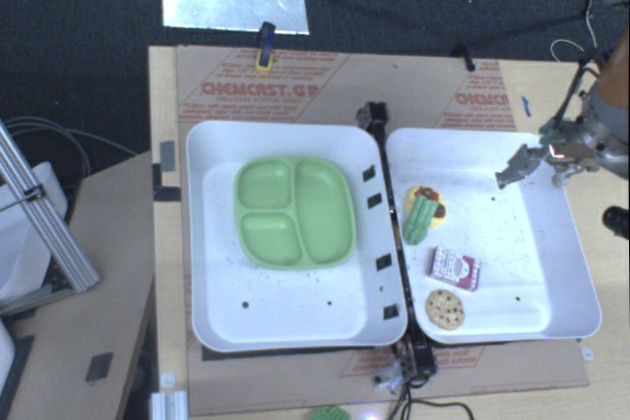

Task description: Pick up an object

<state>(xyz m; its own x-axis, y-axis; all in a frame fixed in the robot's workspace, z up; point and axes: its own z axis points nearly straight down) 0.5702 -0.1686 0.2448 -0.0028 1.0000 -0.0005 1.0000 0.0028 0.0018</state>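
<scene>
In the right bin (566, 241), several small objects lie near its left wall. A green cactus-shaped toy (418, 217) rests against a yellow and red toy (432, 200). Below them are a small red and white carton (454, 268) and a round chocolate-chip cookie (445, 310). My gripper (538, 171) hangs over the upper right part of this bin, well to the right of the toys. It is open, with its fingers spread and nothing between them.
The left bin (212, 300) holds a green divided plate (295, 211). A black divider with clips (384, 211) runs between the bins. The arm's wrist (605, 128) comes in from the right edge. Cardboard (325, 84) lies under both bins.
</scene>
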